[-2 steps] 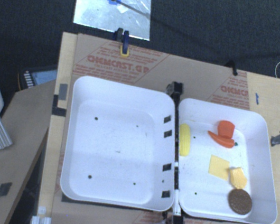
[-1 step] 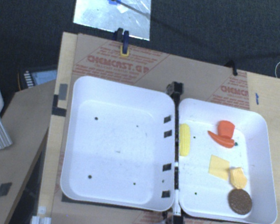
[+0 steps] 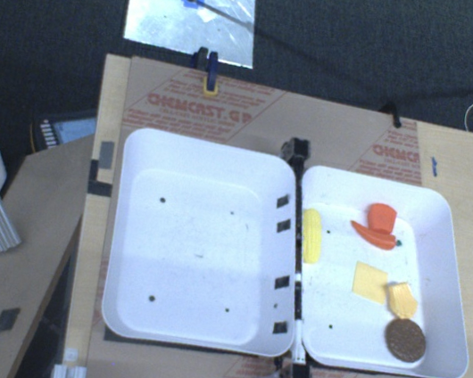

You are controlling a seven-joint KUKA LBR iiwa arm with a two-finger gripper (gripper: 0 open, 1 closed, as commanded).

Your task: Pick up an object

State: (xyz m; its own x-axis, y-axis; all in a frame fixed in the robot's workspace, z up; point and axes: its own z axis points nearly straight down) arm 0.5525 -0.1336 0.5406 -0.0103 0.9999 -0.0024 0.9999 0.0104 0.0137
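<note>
Though small and partly hard to identify, five objects lie loose in the right shallow white bin (image 3: 456, 268).
A yellow plastic corn cob (image 3: 310, 235) lies by the bin's left wall. There is also an orange hat-like shape (image 3: 379, 225), a flat yellow square (image 3: 370, 281) touching an indistinct yellow lump (image 3: 402, 300), and a brown round disc (image 3: 406, 339). The gripper's grasp cannot be told.

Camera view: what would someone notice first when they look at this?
Probably the bright toys in the right bin: an orange hat at the back, a yellow corn cob along the left wall, and a brown cookie at the front. The left bin beside it looks big and white.
</note>
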